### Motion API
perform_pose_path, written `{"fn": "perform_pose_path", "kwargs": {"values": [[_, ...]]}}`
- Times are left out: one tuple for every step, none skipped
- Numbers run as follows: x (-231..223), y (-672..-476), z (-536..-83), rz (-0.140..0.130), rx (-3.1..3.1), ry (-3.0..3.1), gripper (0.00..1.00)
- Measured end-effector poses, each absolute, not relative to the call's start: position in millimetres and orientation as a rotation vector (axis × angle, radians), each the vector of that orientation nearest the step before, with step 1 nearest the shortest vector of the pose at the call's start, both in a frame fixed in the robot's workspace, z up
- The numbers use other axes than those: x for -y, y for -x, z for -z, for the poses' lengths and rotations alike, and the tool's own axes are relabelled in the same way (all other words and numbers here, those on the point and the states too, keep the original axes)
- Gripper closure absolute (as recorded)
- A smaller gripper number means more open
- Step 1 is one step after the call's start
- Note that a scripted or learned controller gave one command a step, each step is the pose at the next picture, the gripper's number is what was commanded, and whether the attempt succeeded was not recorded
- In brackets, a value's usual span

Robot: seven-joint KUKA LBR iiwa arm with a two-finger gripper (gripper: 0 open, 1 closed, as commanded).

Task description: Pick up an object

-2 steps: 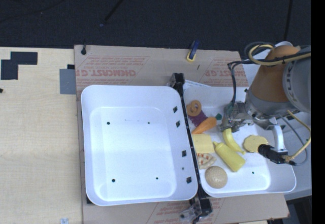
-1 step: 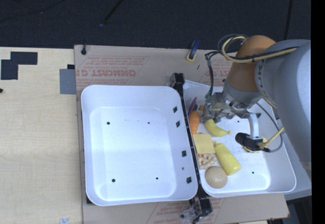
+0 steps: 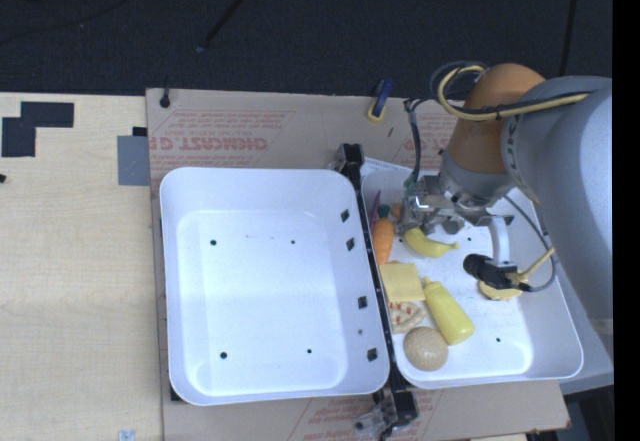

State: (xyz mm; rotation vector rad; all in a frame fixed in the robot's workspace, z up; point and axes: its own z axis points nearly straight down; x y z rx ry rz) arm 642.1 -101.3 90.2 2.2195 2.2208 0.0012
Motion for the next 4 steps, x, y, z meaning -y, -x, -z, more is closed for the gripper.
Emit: {"fn": "perform_pose_path", "kwargs": {"values": [[98.2, -644.7, -90.3, 0.002, -2.218, -2.218, 1.00], [99.1, -644.6, -100.6, 0.002, -2.219, -2.219, 1.00], [92.3, -579.9, -89.7, 0.000, -2.218, -2.222, 1.00], [91.0, -532.0, -90.9, -0.006, -2.215, -2.217, 1.00]]}}
